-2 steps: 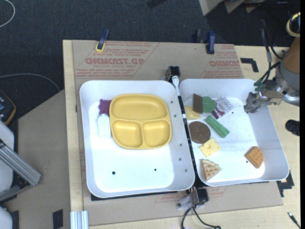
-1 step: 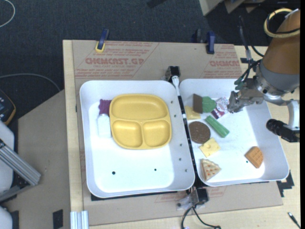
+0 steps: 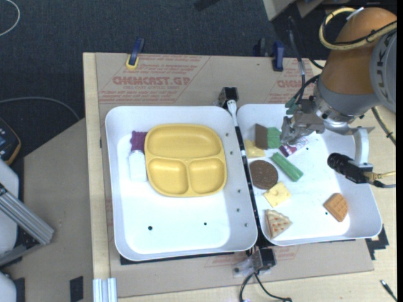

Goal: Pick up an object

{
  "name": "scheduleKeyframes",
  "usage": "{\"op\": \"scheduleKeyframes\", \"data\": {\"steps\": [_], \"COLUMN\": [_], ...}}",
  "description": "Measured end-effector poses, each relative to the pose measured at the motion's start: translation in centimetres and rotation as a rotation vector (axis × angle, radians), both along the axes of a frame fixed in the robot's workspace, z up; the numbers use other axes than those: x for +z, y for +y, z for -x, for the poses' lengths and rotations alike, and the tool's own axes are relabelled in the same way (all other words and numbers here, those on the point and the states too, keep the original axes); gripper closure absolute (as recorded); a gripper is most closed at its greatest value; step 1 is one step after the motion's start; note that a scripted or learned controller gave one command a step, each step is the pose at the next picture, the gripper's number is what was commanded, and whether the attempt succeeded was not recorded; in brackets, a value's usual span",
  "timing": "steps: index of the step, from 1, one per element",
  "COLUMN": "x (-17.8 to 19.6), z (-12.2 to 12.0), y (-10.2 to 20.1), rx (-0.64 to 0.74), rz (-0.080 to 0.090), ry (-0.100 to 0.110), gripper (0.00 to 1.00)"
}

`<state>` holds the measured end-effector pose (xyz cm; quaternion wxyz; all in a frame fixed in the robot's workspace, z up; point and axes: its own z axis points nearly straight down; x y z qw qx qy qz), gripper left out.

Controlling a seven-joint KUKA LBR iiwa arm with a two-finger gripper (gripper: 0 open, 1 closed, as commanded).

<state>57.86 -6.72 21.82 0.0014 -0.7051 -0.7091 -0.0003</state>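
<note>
My gripper (image 3: 291, 137) hangs low over the upper middle of the right bin (image 3: 352, 228). Just under its tip lies a small purple piece (image 3: 288, 149), partly hidden by it. A green block (image 3: 273, 137) and a brown block (image 3: 261, 134) sit just left of the gripper. Below it a green stick (image 3: 287, 167) lies at a slant beside a round brown cookie (image 3: 263, 173). Lower down are a yellow cheese piece (image 3: 278, 195), a pizza slice (image 3: 276, 222) and an orange waffle (image 3: 336, 206).
The left bin (image 3: 182, 234) holds a yellow divided plate (image 3: 186, 158), with a purple thing (image 3: 138, 139) and a white thing (image 3: 136, 165) at its left. A pale yellow piece (image 3: 254, 150) rests by the right bin's left wall. The arm's orange band (image 3: 356, 49) rises at the upper right.
</note>
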Motion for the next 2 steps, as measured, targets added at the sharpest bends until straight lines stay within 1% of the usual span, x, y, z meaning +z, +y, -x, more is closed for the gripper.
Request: {"op": "scheduleKeyframes", "data": {"steps": [1,2], "x": [-0.4,1.7], "z": [-1.1,-1.3], "y": [4.9,7.1], "rx": [0.0,-0.002], "rz": [0.0,0.002], "ry": [-0.002,-0.006], "gripper": [1.0,1.0]}}
